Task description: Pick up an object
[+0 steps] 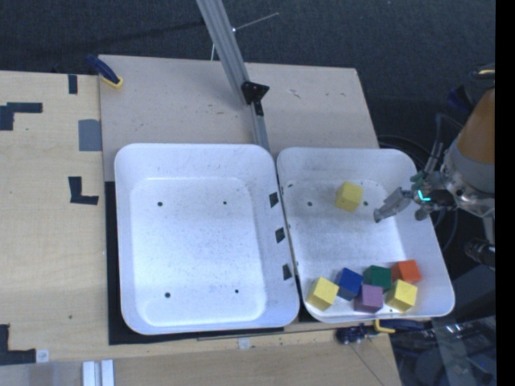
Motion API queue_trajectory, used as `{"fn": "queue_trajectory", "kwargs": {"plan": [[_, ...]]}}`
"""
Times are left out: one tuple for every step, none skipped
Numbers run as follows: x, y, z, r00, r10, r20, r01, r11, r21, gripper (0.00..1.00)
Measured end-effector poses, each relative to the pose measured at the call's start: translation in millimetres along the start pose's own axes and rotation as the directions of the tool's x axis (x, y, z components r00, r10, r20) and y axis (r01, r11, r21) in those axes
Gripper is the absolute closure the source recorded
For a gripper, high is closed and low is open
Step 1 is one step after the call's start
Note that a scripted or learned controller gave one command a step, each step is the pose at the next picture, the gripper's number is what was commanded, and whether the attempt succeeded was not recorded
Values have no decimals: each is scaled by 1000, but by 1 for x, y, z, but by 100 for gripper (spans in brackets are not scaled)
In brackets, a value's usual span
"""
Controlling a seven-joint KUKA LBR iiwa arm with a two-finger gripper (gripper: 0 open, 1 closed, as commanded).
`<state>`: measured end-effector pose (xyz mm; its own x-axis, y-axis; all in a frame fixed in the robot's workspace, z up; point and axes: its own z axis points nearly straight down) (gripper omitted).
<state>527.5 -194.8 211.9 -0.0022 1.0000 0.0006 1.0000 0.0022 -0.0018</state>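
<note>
A: Where was the two-finger gripper (396,205)?

B: Over the right-hand shallow white bin (322,167), near its right wall, fingers slanting toward the lone yellow foam cube (349,196) in the upper half. Just beside it, apart from it.

A: Jaws?

B: Parted, I judged, with nothing between them.

A: And the rest?

B: Clustered along the near edge: a second yellow cube (323,293), then blue (349,282), purple (371,297), green (376,277), orange (407,271), another yellow (403,295).

A: Risks?

B: Approaching at that slant, a fingertip might have shoved the lone cube away instead of straddling it. The cluster was worse: packed cubes left no room for fingers.
</note>
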Motion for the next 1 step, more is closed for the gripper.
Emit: {"fn": "queue_trajectory", "kwargs": {"plan": [[-2,-7,46,1000,2,0,-2,1000,4,0]]}}
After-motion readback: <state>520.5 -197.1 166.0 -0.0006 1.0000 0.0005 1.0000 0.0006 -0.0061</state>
